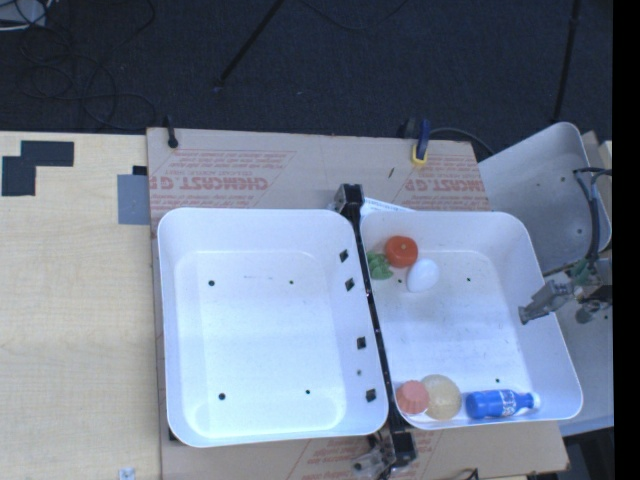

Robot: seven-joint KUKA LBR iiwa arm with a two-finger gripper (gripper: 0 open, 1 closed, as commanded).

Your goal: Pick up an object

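Observation:
The right bin (520, 238) holds several small objects. A red-orange round piece (401, 251), a green piece (379, 265) and a white ball (422, 275) cluster near its far left corner. Along its near wall lie a pink ball (412, 397), a pale yellow ball (441, 396) and a blue bottle (500, 404) on its side. My gripper (545, 304) hovers at the right rim of this bin, well apart from every object, with nothing seen in it.
The left bin (180, 268) sits beside the right one, with a black divider strip (362, 308) between them. Cardboard (250, 173) lies under both bins. A grey curved part of the arm (545, 183) stands at the far right.

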